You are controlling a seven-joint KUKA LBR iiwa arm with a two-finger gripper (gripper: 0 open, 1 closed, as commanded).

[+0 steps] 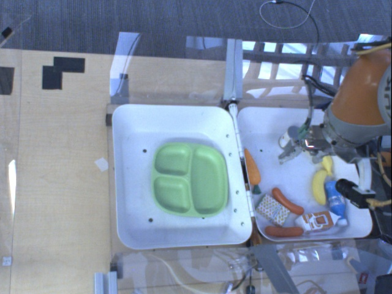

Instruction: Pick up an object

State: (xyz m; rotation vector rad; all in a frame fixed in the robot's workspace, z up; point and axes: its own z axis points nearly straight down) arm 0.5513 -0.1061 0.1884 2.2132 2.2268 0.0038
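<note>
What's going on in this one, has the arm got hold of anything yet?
Not yet, by this view. The arm's gripper hovers over the right bin with its fingers spread and nothing between them. Below it lie a banana, two sausages, a carrot, a blue bottle and a small checkered packet. The left bin holds a green divided plate.

My pincer (293, 147) hangs over the right bin (269, 124), its fingers spread with nothing between them. At four o'clock from it lie a banana (319, 187) and a blue bottle (335, 202); at six o'clock, two sausages (288, 201) and a checkered packet (272, 209). A carrot (252, 169) lies by the divider. The left bin (131, 164) holds a green divided tray (190, 179).
</note>
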